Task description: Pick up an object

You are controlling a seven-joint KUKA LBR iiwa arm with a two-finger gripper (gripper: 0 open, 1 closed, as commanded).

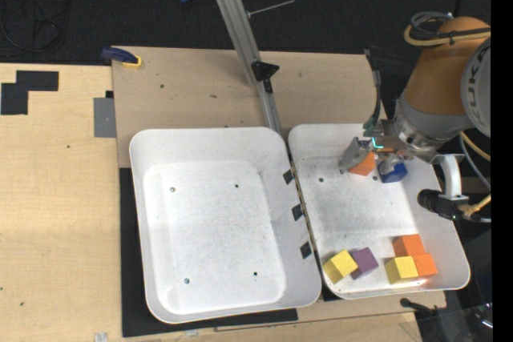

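My gripper [371, 155] hangs low in the right bin [353, 212], over an orange block [363, 165]. I cannot tell its opening. I should centre on that block before lifting.

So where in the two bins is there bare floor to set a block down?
The left bin is bare wall to wall. In the right bin, the middle is free. Crowded: the near edge with the yellow, purple and orange blocks, and by the gripper.

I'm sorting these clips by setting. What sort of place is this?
Probably a robotics lab bench. Two white bins sit side by side on a wooden table, small coloured blocks lie in the right one, and a grey-and-orange arm reaches in over it.
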